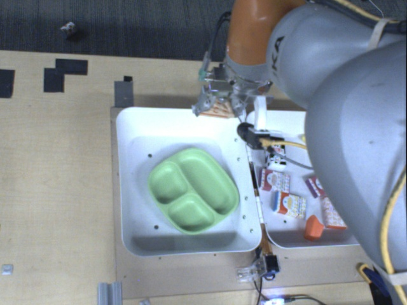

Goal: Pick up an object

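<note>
1. Nearest: right bin (299, 241), near wall in view. Loose goods in it: an orange block (313, 227), a red-and-white carton (292, 205) just beside it, and another small carton (276, 182) a little farther back. None of these touches the tool.
2. Left bin (127, 170) holds a green divided plate (193, 189), lying flat and roughly central, well apart from the tool.
3. The arm (343, 107) crosses over the right bin and hides most of its far and right portions. What lies under it can't be made out.
4. Farthest: gripper (219, 105), hanging at the far rim of the left bin, near the corner shared with the right bin. Its fingers stand a little apart with a small tan packet (219, 111) between them, so it looks pinched. The packet is blurred, and its markings and full outline are unreadable.
5. Judgement: the grasp looks made, so the step in hand is the lift and carry.
6. Next move, as I read it: rise straight with a steady grip and clear the bin rim.
7. Uncertain: whether the packet hangs free or rests on the rim can't be told from this slant. The grip appears to be on its upper edge only, so a slip is possible.
</note>
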Motion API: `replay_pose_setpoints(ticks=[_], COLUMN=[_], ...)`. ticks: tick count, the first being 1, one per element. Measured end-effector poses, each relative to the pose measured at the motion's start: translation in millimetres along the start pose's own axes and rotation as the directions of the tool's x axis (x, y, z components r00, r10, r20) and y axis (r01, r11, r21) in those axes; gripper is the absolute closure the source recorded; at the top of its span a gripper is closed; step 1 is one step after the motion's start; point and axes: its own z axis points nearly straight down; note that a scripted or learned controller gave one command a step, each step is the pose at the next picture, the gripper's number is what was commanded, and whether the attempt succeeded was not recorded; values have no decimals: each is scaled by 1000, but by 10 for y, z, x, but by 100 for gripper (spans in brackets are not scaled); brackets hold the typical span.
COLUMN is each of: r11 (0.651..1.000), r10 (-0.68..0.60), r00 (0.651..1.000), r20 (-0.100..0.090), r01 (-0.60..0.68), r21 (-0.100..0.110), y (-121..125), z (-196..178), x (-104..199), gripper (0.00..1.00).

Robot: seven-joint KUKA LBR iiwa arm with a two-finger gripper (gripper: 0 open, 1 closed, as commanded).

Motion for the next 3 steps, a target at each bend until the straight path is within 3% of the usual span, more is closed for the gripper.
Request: replay_pose_setpoints(ticks=[2, 3], r11=[1000, 1000], r10=[1, 5], r00=[1000, 1000], r20=[1, -1], r01=[-1, -5], r21=[0, 4], y=[2, -4], z=[-74, -113], x=[43, 717], gripper=[100, 100])
